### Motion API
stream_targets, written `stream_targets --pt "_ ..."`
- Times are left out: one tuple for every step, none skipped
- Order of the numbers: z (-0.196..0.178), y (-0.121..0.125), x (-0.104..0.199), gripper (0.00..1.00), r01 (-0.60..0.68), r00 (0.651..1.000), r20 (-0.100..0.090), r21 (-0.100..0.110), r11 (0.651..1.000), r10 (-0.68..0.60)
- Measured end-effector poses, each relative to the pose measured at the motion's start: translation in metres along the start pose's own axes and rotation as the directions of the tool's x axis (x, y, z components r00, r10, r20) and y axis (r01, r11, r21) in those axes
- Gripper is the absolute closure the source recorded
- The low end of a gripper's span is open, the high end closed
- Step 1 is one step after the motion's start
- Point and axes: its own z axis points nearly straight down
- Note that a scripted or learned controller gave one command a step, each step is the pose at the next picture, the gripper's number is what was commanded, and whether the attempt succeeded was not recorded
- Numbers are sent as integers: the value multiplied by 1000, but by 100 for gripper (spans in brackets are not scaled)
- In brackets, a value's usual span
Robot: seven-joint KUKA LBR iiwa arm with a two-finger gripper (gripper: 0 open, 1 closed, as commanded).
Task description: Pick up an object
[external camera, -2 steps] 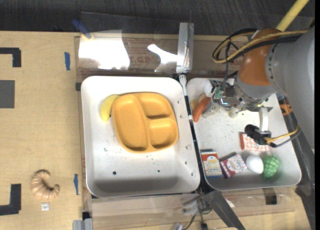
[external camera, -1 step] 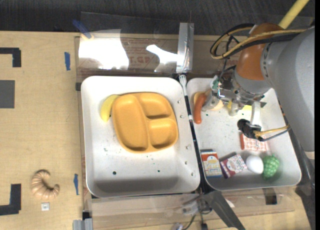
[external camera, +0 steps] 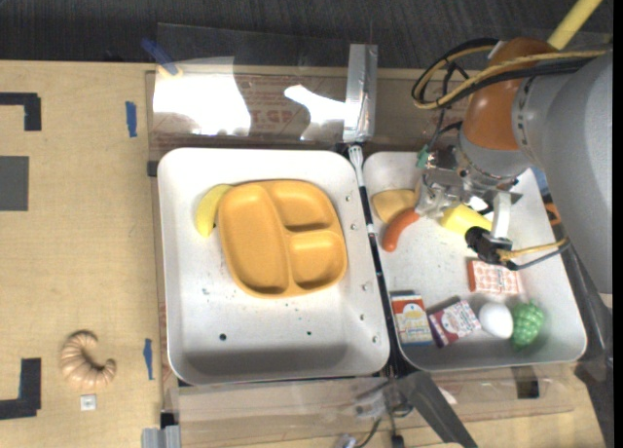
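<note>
the gripper [external camera: 446, 205] hangs low over the right bin's [external camera: 565, 339] yellow piece [external camera: 464, 219], seemingly for grabbing; grip state unclear.

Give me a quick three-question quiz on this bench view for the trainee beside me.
1. True or false: the orange divided tray lies in the right bin.
2. Which sits nearest the claw? A: the croissant B: the yellow piece C: the green ball
3. Fill in: the white egg lies beside the green ____.

Key: 1 false, it lies in the left bin. 2 B. 3 ball.
</note>
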Motion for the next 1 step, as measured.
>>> stream_targets --pt "-96 -29 39 100 467 884 -3 -1 884 -467"
